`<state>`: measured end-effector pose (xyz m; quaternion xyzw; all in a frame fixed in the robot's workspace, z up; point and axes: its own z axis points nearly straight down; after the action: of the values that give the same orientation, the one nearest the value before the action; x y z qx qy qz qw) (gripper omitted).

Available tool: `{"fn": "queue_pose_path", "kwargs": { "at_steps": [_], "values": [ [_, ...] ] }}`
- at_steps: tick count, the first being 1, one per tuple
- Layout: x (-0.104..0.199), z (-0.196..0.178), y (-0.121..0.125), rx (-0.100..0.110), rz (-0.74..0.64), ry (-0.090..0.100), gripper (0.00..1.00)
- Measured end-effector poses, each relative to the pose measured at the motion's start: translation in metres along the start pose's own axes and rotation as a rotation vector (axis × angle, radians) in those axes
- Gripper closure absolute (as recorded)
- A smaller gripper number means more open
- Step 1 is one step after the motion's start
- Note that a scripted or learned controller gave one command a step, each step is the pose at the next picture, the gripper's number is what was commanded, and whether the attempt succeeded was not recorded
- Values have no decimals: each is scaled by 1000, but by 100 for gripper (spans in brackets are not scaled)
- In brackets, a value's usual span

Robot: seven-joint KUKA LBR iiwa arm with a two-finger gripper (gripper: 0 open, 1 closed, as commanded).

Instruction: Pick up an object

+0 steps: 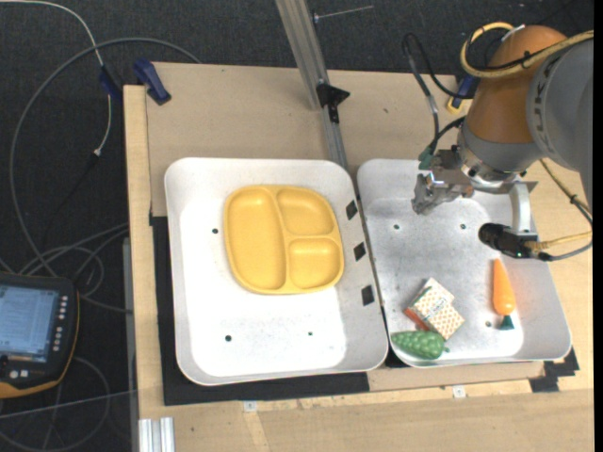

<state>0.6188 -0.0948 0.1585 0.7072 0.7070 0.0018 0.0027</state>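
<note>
Finds the pincer (pixel 435 193) low over bare floor at the far end of the right-hand bin (pixel 443 252), with nothing under it or in its grasp. Cannot tell from this slanted height whether it stands wide or narrow. Places every candidate on the camera-ward side of the pincer, well apart from it, down by the bin's near edge. Puts the carrot (pixel 503 287) down the picture and off toward the arm's side of the pincer, lying alone with clear floor round it, its long axis running roughly toward and away from the pincer, orange point nearer, green end farther. Puts the small patterned box (pixel 437 309) almost straight down the picture from the pincer, turned corner-on, seemingly resting on a red piece (pixel 415 319) and just beside a green lump (pixel 419 345) against the near rim. Leaves the yellow divided plate (pixel 283 238) across the wall in the other bin (pixel 273 347), sideways from the pincer and too broad and flat for a likely grip. Judges the carrot the cleanest pick: calls for a run toward the camera and slightly arm-ward, then a closing line set across the carrot's length, not along it. Reckons the crowded box cluster the riskier choice, since a descent there may strike two things at once.
</note>
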Motion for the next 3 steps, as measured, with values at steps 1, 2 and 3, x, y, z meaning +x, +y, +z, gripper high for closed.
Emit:
{"fn": "queue_pose_path", "kwargs": {
  "at_steps": [1,2,3],
  "values": [
    [-2,-45,-1,0,-1,0,100],
    [-2,-100,1,-2,-2,0,100],
    [52,-106,-13,8,-7,5,100]
  ]
}}
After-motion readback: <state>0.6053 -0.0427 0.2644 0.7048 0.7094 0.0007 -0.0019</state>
